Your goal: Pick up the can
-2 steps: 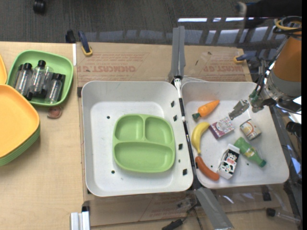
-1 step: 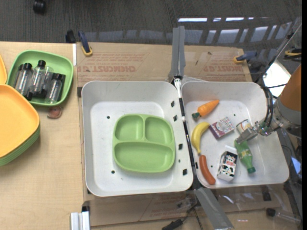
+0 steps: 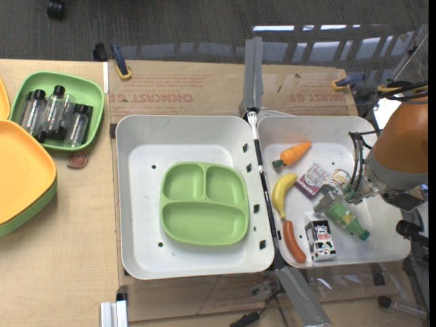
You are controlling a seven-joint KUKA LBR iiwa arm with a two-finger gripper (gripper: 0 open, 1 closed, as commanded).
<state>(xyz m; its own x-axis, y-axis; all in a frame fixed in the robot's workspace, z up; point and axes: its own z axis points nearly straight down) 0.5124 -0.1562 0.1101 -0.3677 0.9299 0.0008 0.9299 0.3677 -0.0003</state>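
A cardboard sheet [image 3: 204,90] underlies both bins; my gripper [image 3: 338,197] hangs at three o'clock, jaws' state unclear.

A robotics lab: cardboard-covered bench [image 3: 204,90], clamps [image 3: 121,65], office-chair castor [image 3: 56,7] on carpet

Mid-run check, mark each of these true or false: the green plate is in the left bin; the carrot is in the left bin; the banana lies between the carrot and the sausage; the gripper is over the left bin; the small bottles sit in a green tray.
1. The green plate is in the left bin. True.
2. The carrot is in the left bin. False: it lies in the right bin.
3. The banana lies between the carrot and the sausage. True.
4. The gripper is over the left bin. False: it is over the right bin.
5. The small bottles sit in a green tray. True.
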